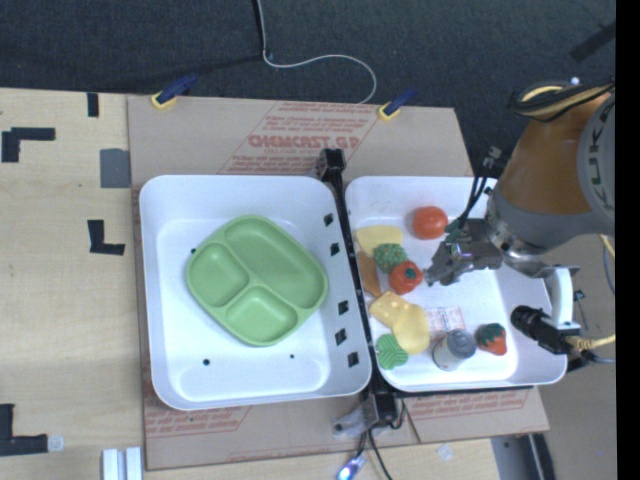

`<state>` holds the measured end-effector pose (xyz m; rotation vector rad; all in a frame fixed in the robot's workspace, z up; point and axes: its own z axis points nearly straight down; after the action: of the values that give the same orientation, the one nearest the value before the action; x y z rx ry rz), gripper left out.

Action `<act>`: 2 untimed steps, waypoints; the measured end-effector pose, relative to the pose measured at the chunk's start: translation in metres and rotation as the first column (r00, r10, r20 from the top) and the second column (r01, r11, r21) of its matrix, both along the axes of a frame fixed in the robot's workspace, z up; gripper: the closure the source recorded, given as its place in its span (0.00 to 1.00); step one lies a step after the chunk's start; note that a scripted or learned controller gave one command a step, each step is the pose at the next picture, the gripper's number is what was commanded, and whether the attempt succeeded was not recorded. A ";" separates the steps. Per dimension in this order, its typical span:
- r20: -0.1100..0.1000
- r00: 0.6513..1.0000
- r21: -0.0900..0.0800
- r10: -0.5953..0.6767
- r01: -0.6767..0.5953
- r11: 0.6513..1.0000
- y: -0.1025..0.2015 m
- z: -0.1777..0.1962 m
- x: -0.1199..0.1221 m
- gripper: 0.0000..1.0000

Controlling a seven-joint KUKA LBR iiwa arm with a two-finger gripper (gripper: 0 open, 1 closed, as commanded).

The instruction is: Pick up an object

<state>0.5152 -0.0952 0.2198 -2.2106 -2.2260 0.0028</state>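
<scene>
The right bin [520,368] holds several toy foods: a red tomato [429,221], a yellow piece [378,237], a green and red piece [398,268], an orange stick [369,276], a pale yellow piece [402,320], a green broccoli piece [391,351], a grey can [457,347], a strawberry [490,339] and a small labelled packet [446,318]. My gripper [444,268] hangs low over the middle of this bin, just right of the green and red piece. I see nothing held between its fingers.
The left bin [165,368] holds a green divided plate [257,279]. A black divider [345,258] runs between the bins. A white cable [300,63] lies on the dark floor behind the cardboard sheet.
</scene>
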 end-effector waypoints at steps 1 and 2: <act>0.000 1.000 0.000 0.001 -0.001 1.000 0.054 0.010 0.003 1.00; 0.000 1.000 -0.001 0.001 -0.001 1.000 0.109 0.012 0.013 1.00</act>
<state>0.5286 0.0143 0.2313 -2.2098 -2.2282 0.0034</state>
